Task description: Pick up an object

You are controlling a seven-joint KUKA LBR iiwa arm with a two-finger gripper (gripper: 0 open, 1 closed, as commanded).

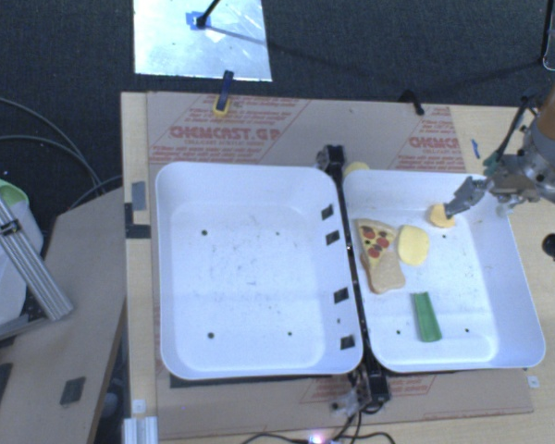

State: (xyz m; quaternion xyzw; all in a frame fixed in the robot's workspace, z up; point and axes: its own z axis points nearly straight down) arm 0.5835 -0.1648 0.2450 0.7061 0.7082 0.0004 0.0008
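Yellow, rounded object sits near the right bin's far edge, touching the gripper tip. Whether anything is clamped cannot be told. Risk: a small, rounded piece may be nudged aside rather than caught, leaving the lift empty.

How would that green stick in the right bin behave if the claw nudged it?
The green stick looks like a flat-sided block lying on its long face, so it would probably slide rather than roll. It lies apart from the pizza slice, so a push likely moves it alone.
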